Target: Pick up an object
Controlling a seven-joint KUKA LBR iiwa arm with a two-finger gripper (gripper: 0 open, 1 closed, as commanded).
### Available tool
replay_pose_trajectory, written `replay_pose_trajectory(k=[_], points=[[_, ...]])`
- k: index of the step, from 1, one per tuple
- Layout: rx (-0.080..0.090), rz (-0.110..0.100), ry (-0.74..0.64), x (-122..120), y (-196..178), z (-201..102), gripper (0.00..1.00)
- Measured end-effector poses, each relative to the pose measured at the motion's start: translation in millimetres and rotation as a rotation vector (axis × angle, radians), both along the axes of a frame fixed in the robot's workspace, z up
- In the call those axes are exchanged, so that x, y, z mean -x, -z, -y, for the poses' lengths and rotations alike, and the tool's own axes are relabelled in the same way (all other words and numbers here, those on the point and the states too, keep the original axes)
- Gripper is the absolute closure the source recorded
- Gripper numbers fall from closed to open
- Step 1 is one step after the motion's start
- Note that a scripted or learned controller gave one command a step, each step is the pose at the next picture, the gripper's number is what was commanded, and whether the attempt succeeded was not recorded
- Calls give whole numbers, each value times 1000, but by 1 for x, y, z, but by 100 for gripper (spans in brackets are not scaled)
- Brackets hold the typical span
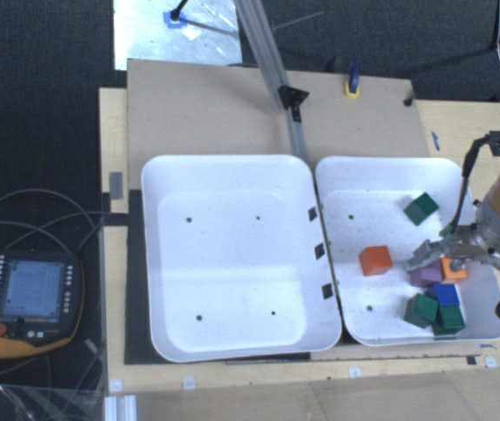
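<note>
Right bin (382,178), three green blocks (422,208), one orange, gripper (434,257) grip unclear.

A dark green block (422,208) sits alone near the back of the right bin (355,202). An orange block (375,260) rests in the middle. At the front right, some blocks crowd together: a purple block (424,276), a small orange block (453,270), a blue block (447,294), and two green blocks (422,310) touching each other.
</note>
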State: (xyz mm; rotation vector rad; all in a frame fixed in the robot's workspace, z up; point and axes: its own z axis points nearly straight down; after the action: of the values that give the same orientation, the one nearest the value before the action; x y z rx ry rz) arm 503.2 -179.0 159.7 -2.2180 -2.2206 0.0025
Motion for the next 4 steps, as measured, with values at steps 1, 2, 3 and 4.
replay_pose_trajectory(k=[1, 2, 3, 4], points=[[0, 12, -2, -1, 51, 6, 0], [1, 23, -7, -6, 49, 4, 0], [2, 28, -10, -8, 39, 4, 100], [3, 9, -4, -13, -5, 4, 100]])
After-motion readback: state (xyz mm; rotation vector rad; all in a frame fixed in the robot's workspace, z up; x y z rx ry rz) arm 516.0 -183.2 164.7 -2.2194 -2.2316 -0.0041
